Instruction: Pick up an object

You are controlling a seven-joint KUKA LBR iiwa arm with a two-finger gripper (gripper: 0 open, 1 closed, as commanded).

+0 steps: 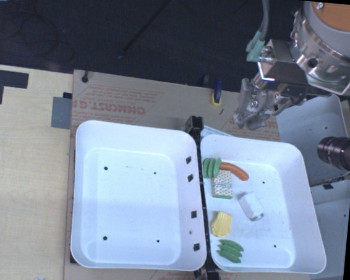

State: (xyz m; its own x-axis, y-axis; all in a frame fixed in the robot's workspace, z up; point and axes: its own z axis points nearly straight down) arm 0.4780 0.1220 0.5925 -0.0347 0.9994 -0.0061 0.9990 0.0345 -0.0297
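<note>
Two shallow white plastic bins sat side by side on the bench: the left-hand bin (89, 158) and the right-hand bin (302, 199), joined along a black clipped seam. Six small objects lay in the right-hand one, all toward its seam side. They were one ribbed green pod-shaped piece (211, 167), one orange sausage-shaped piece (235, 170), one pale speckled rectangular block with a green edge (223, 185), one whitish cylinder (251, 206), one yellow ridged shell-shaped piece (221, 224) and one flat green pea-pod-shaped piece (231, 250).

The grey two-finger gripper (252, 116) hung above the far rim of the right-hand bin, over the brown cardboard sheet (141, 102). Its fingers pointed down and looked empty; they blurred into one grey cluster, so I could not tell whether they were spread or closed. Every object lay on the near side of the fingers, well apart from them. The green pod-shaped piece and the orange sausage lay nearest, the block touching just beyond those. The whitish cylinder lay farther on, and the yellow shell and green pea pod farthest, by the near rim.

The arm's orange band (340, 14) was cut off by the top of the frame. The whitish cylinder was hard to tell from the bin floor. One small yellow and blue item (217, 94) stood left of the fingers, too small to identify.
</note>
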